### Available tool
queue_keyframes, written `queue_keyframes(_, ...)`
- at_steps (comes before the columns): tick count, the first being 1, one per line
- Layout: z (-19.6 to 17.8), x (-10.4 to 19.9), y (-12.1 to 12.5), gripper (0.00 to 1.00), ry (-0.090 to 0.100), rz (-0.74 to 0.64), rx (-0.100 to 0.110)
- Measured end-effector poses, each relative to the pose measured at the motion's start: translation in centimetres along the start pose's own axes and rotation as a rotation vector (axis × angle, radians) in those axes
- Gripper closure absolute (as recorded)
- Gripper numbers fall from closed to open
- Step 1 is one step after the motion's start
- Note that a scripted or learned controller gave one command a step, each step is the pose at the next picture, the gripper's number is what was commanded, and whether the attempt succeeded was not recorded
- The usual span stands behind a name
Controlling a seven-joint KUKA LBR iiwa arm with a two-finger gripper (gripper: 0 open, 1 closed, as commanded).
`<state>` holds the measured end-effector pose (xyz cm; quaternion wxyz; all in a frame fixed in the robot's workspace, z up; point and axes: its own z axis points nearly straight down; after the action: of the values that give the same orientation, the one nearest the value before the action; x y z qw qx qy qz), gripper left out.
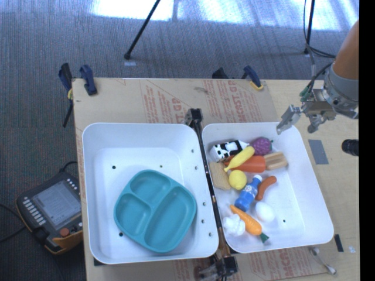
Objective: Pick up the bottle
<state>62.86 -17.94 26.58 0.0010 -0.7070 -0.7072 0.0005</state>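
Note:
The bottle (248, 194) is small and blue, with a white cap and label. It lies tilted in the middle of the right bin (310, 192) among toy foods. A yellow lemon (237, 179) touches its upper left side and a brown sausage (267, 186) lies just to its right. My gripper (302, 120) hangs above the bin's far right corner, well up and right of the bottle. Its fingers are spread open with nothing between them.
Around the bottle lie a cow toy (228, 150), purple grapes (261, 145), an orange carrot (252, 164), a white egg (265, 211) and a second carrot (250, 223). The left bin (105, 151) holds a teal divided plate (155, 211). A pendant (53, 206) lies left of the bench.

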Motion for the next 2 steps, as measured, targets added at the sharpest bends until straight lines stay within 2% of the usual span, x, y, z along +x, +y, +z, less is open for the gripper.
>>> queue_keyframes(1,13.9,2.7,-1.2,0.00,0.001,0.185,0.003)
queue_keyframes(2,17.6,8.0,-6.5,0.00,-0.001,0.291,-0.004)
